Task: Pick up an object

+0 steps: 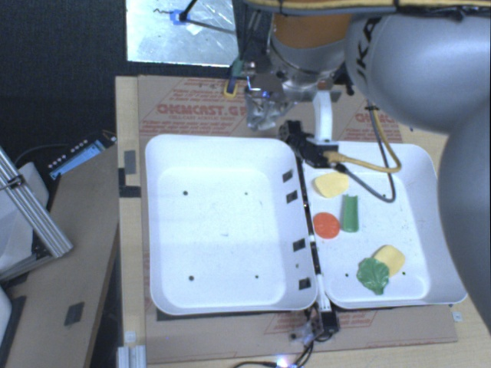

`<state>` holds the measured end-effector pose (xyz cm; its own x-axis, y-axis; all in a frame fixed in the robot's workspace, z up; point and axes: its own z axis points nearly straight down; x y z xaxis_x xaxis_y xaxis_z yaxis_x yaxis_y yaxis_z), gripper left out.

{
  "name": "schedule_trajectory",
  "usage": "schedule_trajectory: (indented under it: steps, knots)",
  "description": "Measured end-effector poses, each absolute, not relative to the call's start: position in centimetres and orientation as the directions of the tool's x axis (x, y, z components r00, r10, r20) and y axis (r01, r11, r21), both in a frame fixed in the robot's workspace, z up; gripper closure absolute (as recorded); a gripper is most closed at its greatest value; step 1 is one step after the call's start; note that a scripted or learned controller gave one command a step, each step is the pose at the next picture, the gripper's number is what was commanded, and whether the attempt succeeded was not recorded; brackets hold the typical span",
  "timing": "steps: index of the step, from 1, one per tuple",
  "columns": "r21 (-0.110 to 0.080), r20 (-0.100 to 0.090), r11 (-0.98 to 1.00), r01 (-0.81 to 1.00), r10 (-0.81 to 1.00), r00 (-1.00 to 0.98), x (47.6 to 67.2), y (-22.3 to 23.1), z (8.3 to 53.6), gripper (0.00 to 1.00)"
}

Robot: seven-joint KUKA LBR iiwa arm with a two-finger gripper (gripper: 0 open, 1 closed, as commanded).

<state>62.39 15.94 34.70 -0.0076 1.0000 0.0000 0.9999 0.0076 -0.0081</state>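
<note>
Claw (265,117) hangs above the bins' far edge, its state impossible to tell; the objects lie in the right bin (414,282). Descending here risks hitting the rim between bins and closing on nothing.

Both bins are white, the left bin (222,228) speckled with a few dark dots. In the right bin (410,205) lie a pale yellow piece (331,184), a green stick (350,213), an orange-red disc (327,225), a yellow block (390,258) and a leafy green piece (373,275). The arm (414,60) is grey with an orange band (314,10).
</note>
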Motion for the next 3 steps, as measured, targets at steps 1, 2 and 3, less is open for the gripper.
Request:
schedule_trajectory:
  steps: [1,2,3]
  knots:
    - [0.003,0.004,0.012,1.0,1.0,-0.012,63.2,24.0,35.9,1.0]
    - [0.005,0.001,0.002,1.0,1.0,-0.002,67.0,23.4,36.6,1.0]
    - [0.013,0.002,-0.003,1.0,1.0,0.003,65.4,17.4,46.6,1.0]
